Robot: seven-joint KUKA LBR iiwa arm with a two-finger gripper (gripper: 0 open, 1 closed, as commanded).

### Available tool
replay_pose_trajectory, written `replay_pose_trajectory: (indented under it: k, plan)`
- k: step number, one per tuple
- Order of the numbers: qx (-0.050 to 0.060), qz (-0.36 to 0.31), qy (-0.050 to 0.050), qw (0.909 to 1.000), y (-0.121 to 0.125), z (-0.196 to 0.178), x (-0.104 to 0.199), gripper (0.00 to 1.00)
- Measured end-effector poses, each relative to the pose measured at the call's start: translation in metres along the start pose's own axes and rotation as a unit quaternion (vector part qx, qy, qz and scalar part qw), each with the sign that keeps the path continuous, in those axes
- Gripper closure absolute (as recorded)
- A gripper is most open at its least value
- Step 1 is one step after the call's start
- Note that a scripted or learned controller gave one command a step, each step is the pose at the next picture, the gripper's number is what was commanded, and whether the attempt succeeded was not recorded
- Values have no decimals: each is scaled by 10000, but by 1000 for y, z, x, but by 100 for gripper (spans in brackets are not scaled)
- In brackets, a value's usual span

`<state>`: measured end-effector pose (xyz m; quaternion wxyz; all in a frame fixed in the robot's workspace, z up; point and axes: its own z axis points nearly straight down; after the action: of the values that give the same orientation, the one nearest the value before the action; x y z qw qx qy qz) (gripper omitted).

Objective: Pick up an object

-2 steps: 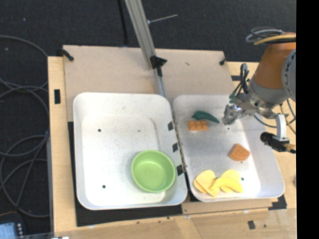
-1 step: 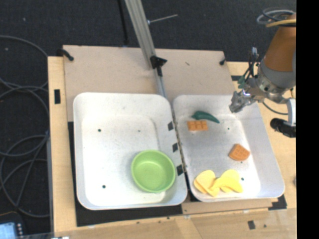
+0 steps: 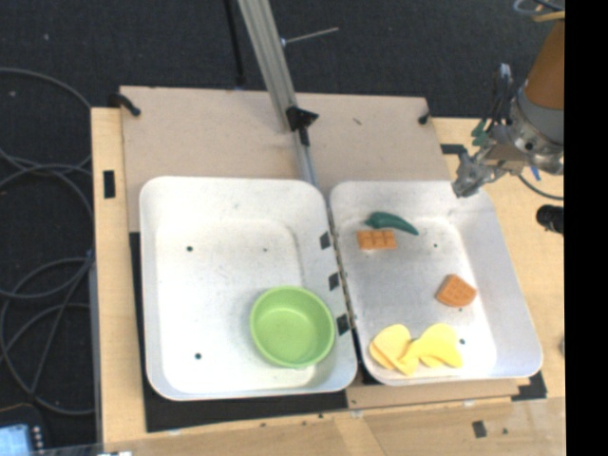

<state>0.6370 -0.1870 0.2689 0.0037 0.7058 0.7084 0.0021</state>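
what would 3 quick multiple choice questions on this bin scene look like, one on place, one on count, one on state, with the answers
1. Where is the green bowl?
A. in the left bin, near its front right corner
B. in the right bin, beside the yellow pieces
C. on the bench behind both bins

2. How many things lie in the right bin?
A. two
B. four
C. six

3. How does the gripper stand to the objects?
A. it is pressing on the bowl
B. it is lifting the yellow pieces
C. it is at the right bin's back right corner, touching none of them

Answers:
1 A, the bowl sits inside the left bin close to the divider.
2 B, a dark green piece, a small orange block, an orange wedge and a yellow cluster.
3 C, it is apart from every object.
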Motion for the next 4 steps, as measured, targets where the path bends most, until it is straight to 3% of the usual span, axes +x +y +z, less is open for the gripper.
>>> replay_pose_trajectory:
  k: [2, 4]
  plan:
    - [37, -17, 16, 10000, 1, -10, 97, 100]
    - [62, -11, 14, 10000, 12, 4, 201, 100]
